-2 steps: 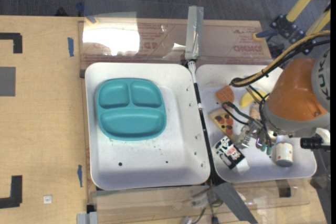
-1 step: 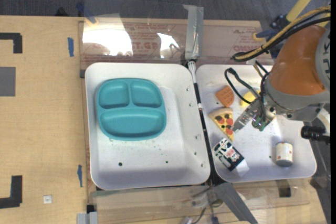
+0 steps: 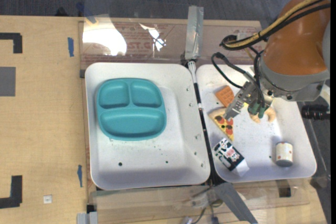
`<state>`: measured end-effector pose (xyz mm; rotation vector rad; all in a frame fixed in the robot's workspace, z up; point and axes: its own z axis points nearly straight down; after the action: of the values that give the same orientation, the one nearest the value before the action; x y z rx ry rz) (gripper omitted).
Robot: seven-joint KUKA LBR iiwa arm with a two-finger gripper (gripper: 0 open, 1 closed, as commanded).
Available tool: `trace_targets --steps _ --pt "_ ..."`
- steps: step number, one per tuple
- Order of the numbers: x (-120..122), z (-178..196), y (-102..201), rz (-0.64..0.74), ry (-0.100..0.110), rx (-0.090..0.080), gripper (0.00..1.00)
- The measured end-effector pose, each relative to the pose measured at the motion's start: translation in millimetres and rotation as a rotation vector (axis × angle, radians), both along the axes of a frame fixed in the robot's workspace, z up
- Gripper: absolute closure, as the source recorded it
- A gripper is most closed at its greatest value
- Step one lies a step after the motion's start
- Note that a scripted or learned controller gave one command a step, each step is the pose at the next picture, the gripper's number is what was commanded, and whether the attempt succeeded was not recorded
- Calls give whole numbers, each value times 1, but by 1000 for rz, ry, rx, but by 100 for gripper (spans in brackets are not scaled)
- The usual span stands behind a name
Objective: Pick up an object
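Pale wooden surface (image 3: 42, 113) carries two white bins side by side, and the work is confined to the right bin (image 3: 310, 165), where the loose things are gathered within the arm's reach.

Nearest the camera, a black-and-white patterned carton (image 3: 229, 155) is seen lying tilted against that bin's near-left corner, well on the near side of the gripper (image 3: 234, 109). A small white cylinder (image 3: 284, 153) lies to the near right of it, apart from everything else.

Next comes a toy pizza slice (image 3: 224, 124) – judged to be the thing aimed at, since it lies flat on the bin floor just beneath and on the near-left side of the gripper's tip. Its long axis is laid diagonally, from far-left to near-right; which end is the point cannot be made out. The gripper is angled down towards it from the right, presumably so that the slice can be approached across its width. Whether the fingers (image 3: 237, 105) are released or clenched cannot be told, and nothing is seen held between them.

A tan scrap (image 3: 269, 114) is seen just right of the gripper, and an orange square piece (image 3: 225, 95) just beyond it, on the far-left side.

A teal divided plate (image 3: 131, 108) is set in the left bin (image 3: 178, 165) – well apart, and probably not the target.
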<state>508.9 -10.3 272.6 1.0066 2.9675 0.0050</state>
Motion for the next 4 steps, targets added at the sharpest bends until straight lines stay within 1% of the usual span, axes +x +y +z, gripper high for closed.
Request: trace_targets --steps 1,2,3,4 --pt "-30 -56 11 -550 11 1 100" --pt "-30 -89 47 -812 13 2 100" --pt "-30 -89 53 -1529 10 3 100" --pt "-31 -89 83 -1832 9 4 100"
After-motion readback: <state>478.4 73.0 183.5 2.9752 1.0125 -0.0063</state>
